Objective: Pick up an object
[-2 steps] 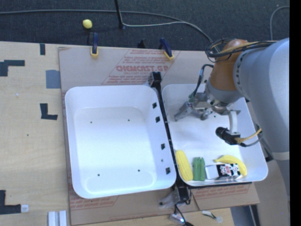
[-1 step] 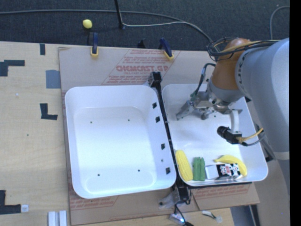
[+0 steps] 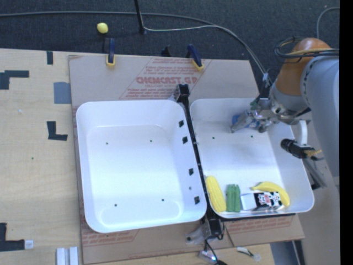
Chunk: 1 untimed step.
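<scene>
Along the front wall of the right bin (image 3: 287,170) lie a yellow corn cob (image 3: 215,194), a green ridged piece (image 3: 233,197), a small black, white and red box (image 3: 263,201) and a yellow banana (image 3: 271,189). My gripper (image 3: 240,124) hangs over the back part of that bin, pointing left, well apart from those objects. I see nothing between its tips. The grey arm with its orange band (image 3: 300,65) reaches in from the right.
The left bin (image 3: 88,148) stands beside the right one, with a black divider strip (image 3: 190,148) between them. Two blue and yellow clamps (image 3: 111,53) (image 3: 194,57) hold the cardboard at the back. A yellow ball (image 3: 102,27) and cables lie on the dark floor beyond.
</scene>
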{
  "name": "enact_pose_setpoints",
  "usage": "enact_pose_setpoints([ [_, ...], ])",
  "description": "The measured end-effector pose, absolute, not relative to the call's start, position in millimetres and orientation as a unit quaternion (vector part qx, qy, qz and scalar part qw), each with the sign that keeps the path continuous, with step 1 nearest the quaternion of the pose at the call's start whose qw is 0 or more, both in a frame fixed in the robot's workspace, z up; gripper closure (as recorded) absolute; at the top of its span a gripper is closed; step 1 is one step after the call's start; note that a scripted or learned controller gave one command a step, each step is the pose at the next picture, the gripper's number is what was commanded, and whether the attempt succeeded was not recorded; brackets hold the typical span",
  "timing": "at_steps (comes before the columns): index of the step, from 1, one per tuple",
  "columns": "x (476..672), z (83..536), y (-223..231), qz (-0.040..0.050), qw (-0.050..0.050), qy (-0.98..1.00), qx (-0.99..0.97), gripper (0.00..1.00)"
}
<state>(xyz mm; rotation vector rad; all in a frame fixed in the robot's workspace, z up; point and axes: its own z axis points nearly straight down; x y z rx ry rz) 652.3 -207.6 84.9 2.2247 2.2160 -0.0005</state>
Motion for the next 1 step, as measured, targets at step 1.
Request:
enact_pose_setpoints([
  [1,647.0,123.0,-223.5,0.0005,0.001,0.707,0.707,0.00],
])
